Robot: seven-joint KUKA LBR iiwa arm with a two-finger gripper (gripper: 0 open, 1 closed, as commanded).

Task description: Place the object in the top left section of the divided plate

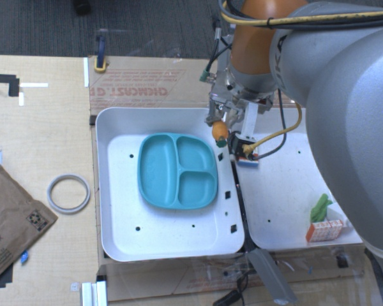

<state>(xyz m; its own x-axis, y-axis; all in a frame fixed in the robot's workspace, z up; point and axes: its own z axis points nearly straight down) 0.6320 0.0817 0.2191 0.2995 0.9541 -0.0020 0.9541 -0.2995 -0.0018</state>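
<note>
Small orange object [220, 131] between claw [221, 134] fingers

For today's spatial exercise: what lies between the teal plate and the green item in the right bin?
In the camera view, between the plate and the green item lie white bin floor, the two bins' adjoining rims, then more bare floor of the right bin.

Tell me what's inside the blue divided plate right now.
The blue divided plate shows three bare compartments, all in plain sight. The small orange object sits at the hand, past the plate's upper right corner, not in it.
</note>
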